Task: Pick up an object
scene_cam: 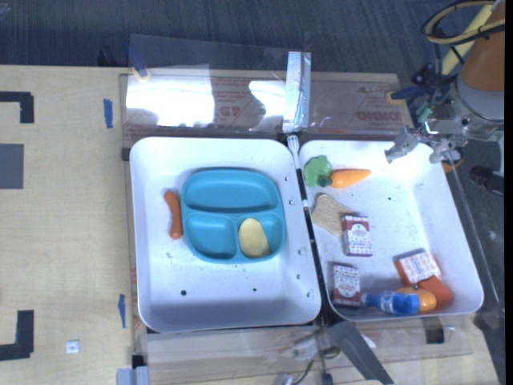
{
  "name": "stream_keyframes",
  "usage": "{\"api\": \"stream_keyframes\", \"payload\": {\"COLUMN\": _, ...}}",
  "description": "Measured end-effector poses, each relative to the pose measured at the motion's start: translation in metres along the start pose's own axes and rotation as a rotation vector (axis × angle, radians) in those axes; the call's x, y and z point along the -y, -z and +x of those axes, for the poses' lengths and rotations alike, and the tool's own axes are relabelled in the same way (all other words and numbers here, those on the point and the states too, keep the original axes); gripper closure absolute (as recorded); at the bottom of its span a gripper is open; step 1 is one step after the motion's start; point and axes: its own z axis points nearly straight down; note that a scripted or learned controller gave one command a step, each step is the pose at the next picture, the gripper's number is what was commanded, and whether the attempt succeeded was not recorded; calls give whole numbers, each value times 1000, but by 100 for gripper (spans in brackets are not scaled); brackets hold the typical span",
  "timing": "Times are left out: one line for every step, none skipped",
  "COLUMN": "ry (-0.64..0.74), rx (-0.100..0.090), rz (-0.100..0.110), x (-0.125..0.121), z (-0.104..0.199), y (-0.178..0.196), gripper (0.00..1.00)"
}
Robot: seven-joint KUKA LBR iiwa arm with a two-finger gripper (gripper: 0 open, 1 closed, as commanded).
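Pincer sits over the far right corner of the right bin, fingers spread wide w/ nothing between them. I see the arm's orange band at top right.

Left bin: blue divided tray in the middle, yellow potato-like piece in its near right compartment; orange sausage lies on the bin floor just left of the tray.

Right bin: carrot w/ green top near the far left corner, tan bread slice below it, small red carton touching the slice's right side. Second red carton near the front left, blue bottle lying beside it, orange piece at the bottle's right end, third red carton just above.

Carrot is the nearest item to the pincer, to its left and slightly nearer the camera, apart from it. Bin floor under the pincer and down the right wall is bare; front edge is crowded.
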Motion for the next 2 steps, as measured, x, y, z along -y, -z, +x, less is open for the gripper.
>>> {"api": "stream_keyframes", "payload": {"ry": -86, "rx": 3, "rz": -8, "x": -24, "z": -11, "y": 69, "gripper": 0}}
{"api": "stream_keyframes", "payload": {"ry": -207, "rx": 2, "rz": -4, "x": -23, "z": -13, "y": 70, "gripper": 0}}
